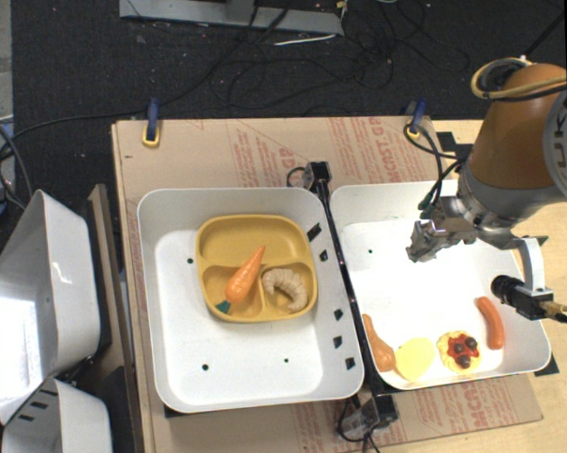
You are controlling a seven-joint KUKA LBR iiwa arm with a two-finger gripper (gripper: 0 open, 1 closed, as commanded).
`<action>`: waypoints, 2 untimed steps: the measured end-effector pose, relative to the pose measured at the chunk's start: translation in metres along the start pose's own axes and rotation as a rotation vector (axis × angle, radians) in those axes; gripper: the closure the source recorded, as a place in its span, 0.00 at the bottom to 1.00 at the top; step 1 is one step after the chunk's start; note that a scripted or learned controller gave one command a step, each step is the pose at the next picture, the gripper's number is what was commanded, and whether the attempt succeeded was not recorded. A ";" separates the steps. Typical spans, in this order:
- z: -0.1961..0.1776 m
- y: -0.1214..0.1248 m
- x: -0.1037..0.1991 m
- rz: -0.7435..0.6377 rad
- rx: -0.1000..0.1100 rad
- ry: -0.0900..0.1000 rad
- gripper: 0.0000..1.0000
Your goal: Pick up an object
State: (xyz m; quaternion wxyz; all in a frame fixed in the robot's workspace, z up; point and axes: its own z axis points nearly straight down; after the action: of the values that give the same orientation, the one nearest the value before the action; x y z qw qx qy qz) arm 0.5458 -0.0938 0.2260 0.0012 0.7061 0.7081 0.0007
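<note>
Four food items right bin, two in yellow plate.

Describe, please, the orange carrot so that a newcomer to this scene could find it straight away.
Start at the left white bin, which holds a yellow divided plate. The carrot lies slantwise on that plate, its tip pointing up and to the right, a bit of green at its lower end. Its neighbour on the plate is a pale curled shrimp; the carrot alone is bright orange and tapered.

One fixed camera overlooks both bins (slantwise).
</note>
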 end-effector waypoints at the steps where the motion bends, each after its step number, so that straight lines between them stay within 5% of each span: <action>1: 0.005 -0.008 0.044 -0.004 0.005 0.002 1.00; 2: 0.009 -0.015 0.092 -0.004 0.005 0.002 1.00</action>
State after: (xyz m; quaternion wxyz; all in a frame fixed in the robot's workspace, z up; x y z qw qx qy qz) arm 0.5305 -0.0015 0.2166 -0.0012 0.7048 0.7094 -0.0005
